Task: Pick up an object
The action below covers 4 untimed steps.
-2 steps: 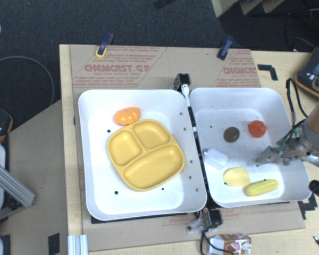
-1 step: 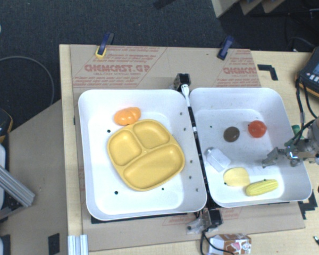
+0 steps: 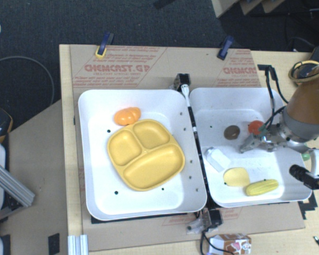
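My gripper [image 3: 257,141] reaches in from the right and is low over the right bin [image 3: 223,102], in its right half. A small red object [image 3: 255,126] lies just behind the gripper, partly covered by it. A brown round object [image 3: 232,133] sits to the gripper's left. In front of it lie a white block [image 3: 218,159], a pale yellow rounded object [image 3: 236,176] and a yellow corn cob [image 3: 261,187].
The left bin [image 3: 95,158] holds a yellow divided plate [image 3: 145,153] and an orange object [image 3: 127,116] behind it. A black rail [image 3: 192,126] runs between the two bins. Cables hang along the arm [image 3: 305,110] at the right bin's far right corner.
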### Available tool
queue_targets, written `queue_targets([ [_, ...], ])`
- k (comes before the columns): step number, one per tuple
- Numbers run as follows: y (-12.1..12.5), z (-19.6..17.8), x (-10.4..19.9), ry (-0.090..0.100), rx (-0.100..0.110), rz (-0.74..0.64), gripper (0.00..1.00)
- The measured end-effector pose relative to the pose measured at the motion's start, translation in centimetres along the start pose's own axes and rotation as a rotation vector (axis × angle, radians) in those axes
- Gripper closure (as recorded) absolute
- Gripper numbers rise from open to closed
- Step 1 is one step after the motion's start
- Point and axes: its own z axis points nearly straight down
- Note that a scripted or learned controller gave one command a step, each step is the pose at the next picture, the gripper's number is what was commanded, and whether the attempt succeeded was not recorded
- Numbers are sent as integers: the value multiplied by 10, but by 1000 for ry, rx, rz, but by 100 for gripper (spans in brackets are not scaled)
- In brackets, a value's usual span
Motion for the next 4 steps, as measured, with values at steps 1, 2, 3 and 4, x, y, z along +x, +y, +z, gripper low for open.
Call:
queue_targets([
  [1,-69,-82,7,2,5,8,0],
  [2,-66,-113,-28,-4,-1,8,0],
  [3,-12,1,-21,10,5,0,0],
  [4,-68,-65,-27,1,4,9,0],
])
